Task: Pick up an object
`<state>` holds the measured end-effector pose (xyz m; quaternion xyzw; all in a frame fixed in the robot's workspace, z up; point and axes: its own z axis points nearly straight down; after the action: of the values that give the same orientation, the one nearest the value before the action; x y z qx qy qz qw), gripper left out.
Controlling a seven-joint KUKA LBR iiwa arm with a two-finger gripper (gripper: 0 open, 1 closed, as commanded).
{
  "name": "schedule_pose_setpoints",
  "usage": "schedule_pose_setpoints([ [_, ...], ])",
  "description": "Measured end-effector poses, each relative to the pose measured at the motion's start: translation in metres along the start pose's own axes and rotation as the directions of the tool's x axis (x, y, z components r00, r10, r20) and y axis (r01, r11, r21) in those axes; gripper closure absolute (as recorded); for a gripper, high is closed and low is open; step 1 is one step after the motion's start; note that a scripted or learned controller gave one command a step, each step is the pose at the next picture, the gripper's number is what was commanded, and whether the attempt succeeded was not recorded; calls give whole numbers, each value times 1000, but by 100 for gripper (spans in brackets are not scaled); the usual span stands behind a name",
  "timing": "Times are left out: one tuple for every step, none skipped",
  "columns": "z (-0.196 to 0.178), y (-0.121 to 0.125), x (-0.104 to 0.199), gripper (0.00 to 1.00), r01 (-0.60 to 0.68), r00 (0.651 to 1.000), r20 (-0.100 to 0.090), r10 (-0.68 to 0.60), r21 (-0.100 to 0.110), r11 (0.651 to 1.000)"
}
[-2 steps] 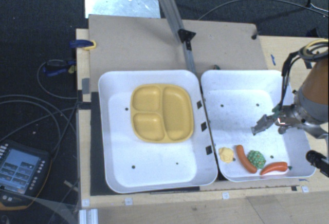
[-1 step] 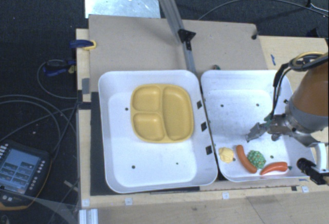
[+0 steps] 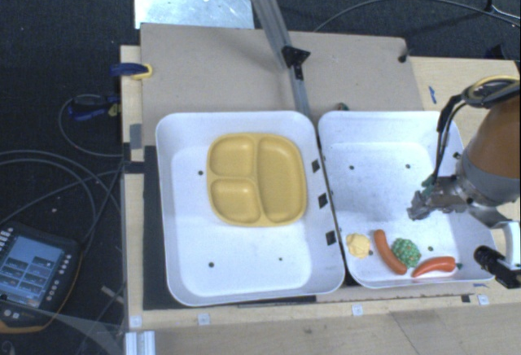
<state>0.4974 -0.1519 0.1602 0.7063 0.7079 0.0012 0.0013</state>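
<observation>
While the arm [image 3: 492, 154] reaches in from the right, its gripper [image 3: 425, 205] hangs over the right-hand bin [image 3: 383, 138], about midway along that bin's right side, and whether it is released or clenched I cannot tell from here. Two white bins sit side by side on the bench. The left bin [image 3: 187, 264] carries one yellow plate [image 3: 256, 179] with three compartments, lying toward its far half. In the right bin, four small things are gathered along the near edge: one pale yellow lump [image 3: 357, 244] at the left, one orange sausage [image 3: 389, 252] beside it, one green broccoli piece [image 3: 405, 249] just right of that, and a second orange-red sausage [image 3: 434, 266] nearest the corner. All four lie on the bin floor, nearer than the gripper.
</observation>
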Motion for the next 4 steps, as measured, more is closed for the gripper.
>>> schedule_pose_setpoints([
  [-51,3,10,100,4,1000,2,-4,-4,1000],
  [-96,0,11,100,3,1000,2,-3,-4,1000],
  [-128,2,11,100,4,1000,1,-4,-3,1000],
  [-128,10,56,100,8,1000,-1,-8,0,1000],
])
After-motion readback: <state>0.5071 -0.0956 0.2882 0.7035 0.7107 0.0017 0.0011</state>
